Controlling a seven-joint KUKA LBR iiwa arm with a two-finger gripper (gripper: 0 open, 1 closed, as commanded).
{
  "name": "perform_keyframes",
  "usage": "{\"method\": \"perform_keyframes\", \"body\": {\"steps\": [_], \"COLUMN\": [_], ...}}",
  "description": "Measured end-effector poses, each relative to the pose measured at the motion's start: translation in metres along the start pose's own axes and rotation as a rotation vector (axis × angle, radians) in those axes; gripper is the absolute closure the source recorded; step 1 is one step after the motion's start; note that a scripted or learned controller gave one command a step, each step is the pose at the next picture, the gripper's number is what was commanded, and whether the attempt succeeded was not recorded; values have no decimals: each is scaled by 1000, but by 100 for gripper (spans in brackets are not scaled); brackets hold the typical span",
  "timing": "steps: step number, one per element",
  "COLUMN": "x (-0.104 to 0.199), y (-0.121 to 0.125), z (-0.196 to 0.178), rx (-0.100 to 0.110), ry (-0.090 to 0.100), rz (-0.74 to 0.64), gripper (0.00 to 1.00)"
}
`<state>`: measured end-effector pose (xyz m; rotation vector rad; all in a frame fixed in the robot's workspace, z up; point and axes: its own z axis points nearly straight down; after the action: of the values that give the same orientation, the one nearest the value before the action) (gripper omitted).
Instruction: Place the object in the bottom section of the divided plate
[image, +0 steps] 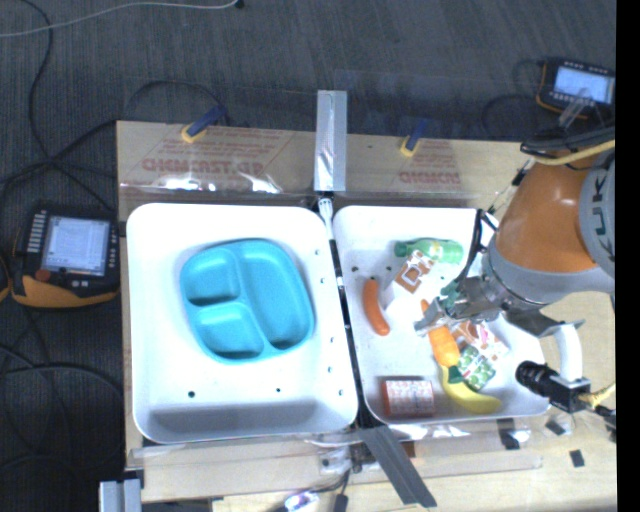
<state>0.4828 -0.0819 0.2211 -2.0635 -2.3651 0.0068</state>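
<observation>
A blue divided plate (245, 297) lies in the left bin (160, 400); its three sections hold nothing. The right bin (400, 225) holds toy food: an orange sausage (375, 306), a green item (430, 247), a small orange-and-white box (411, 272), a carrot-like orange piece (444, 345), a colourful packet (481, 355), a yellow banana (474, 401) and a reddish can (408, 396). My gripper (450, 305) hangs low over the middle of the right bin, just above the orange piece and the packet. Nothing can be seen held in it.
The arm's grey and orange body (555, 240) covers the right bin's far right side. A metal divider (331, 150) stands behind the bins. A handheld screen (68, 250) lies on the floor to the left.
</observation>
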Motion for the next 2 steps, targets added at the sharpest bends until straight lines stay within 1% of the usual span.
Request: {"method": "perform_keyframes", "body": {"steps": [1,2], "x": [63,120], "y": [46,70], "z": [12,39], "rx": [-1,0], "ry": [0,0], "rz": [-73,-40], "gripper": [100,100]}}
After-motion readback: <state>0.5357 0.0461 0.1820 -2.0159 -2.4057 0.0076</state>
